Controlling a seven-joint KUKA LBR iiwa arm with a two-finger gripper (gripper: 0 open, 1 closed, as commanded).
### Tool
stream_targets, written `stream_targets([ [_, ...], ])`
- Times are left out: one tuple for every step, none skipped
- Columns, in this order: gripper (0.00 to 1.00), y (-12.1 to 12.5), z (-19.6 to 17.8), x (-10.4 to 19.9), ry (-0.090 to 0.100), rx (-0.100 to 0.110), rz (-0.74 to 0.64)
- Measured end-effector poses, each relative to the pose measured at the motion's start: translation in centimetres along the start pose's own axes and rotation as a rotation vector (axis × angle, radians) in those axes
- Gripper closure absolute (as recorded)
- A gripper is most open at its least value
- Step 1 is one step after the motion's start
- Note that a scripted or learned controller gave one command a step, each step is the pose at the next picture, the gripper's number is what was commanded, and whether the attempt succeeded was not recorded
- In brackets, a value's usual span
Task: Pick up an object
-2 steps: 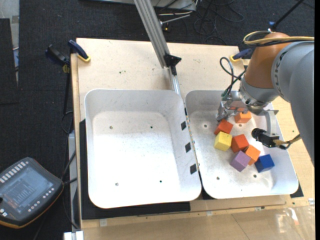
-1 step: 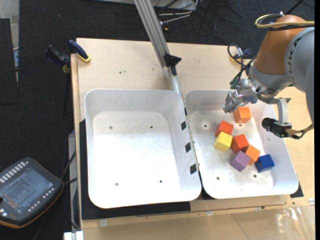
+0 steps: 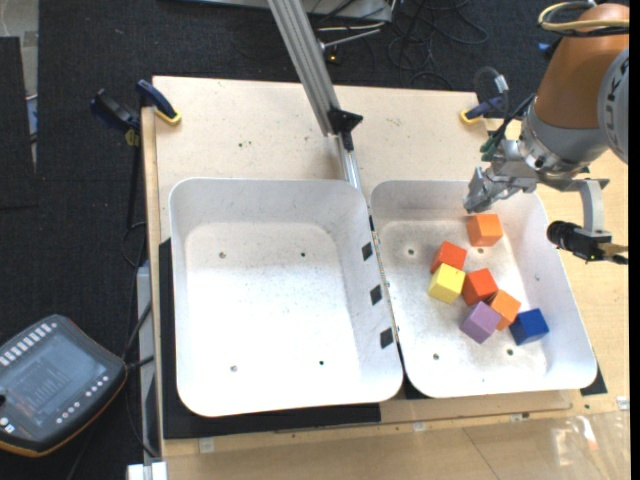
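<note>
Your right bin (image 3: 560,353) holds seven blocks: orange block (image 3: 485,229) at twelve o'clock, blue block (image 3: 529,325) at five. Gripper (image 3: 478,200) hovers above; jaw state indiscernible.

My arm (image 3: 585,73) shows a rounded, glossy orange band above a grey wrist section. Thin dark cables loop beside the wrist. Below it I see a metallic grey two-finger gripper (image 3: 480,200) with small fittings.
</note>
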State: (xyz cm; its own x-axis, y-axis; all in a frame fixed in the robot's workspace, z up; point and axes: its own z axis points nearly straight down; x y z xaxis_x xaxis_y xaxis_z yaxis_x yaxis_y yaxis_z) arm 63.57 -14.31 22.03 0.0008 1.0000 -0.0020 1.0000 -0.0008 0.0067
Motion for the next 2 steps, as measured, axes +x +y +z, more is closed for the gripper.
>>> stream_targets([
  [1.0, 0.1, -1.9, 0.0, 0.001, 0.003, -0.003],
  [1.0, -0.9, -0.9, 4.8, 0.003, 0.008, -0.007],
])
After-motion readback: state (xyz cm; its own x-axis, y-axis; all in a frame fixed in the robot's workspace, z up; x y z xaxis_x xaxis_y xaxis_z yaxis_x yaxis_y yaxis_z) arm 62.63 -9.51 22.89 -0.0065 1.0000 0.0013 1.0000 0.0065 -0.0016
